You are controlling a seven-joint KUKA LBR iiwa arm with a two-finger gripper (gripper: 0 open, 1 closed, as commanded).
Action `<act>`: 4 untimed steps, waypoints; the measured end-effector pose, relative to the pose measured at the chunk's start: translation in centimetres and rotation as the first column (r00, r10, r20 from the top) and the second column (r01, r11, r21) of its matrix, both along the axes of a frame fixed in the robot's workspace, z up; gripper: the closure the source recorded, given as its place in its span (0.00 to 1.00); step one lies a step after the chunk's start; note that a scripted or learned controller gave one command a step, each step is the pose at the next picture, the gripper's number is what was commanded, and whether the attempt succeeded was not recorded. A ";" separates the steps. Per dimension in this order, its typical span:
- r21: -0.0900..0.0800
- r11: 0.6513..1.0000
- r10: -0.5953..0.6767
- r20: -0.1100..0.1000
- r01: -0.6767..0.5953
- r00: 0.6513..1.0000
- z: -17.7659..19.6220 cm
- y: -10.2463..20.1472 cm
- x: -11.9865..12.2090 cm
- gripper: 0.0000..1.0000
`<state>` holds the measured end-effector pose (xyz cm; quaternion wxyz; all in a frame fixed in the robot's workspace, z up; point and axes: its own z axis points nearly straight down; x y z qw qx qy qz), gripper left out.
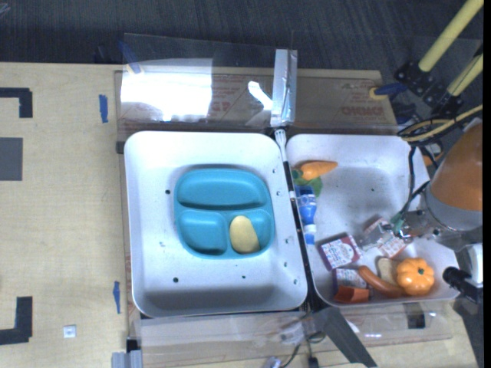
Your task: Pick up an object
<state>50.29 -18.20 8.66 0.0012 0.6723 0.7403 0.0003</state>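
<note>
In the right bin [349, 146], hand [399, 225] near right wall, orange pumpkin [415, 275] just below it — apart, hand's state unclear.

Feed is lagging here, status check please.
End effector low in right bin, fingers unreadable. Nothing seen held. Toy pumpkin, hot dog, packets crowd beside it.

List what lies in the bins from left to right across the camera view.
Blue tray → yellow lemon in its lower right compartment → blue bottle at the divider → maroon packet → orange pumpkin → gripper area at the right bin's edge.
</note>
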 end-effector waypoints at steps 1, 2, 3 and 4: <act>-0.001 1.000 -0.002 0.002 0.002 1.000 0.9 0.0 0.1 1.00; 0.003 1.000 -0.005 -0.004 0.005 1.000 1.6 3.2 10.9 1.00; 0.001 0.999 0.034 0.003 -0.034 0.999 11.5 9.4 14.4 1.00; 0.003 0.972 0.233 -0.008 -0.233 0.972 9.6 14.1 11.2 1.00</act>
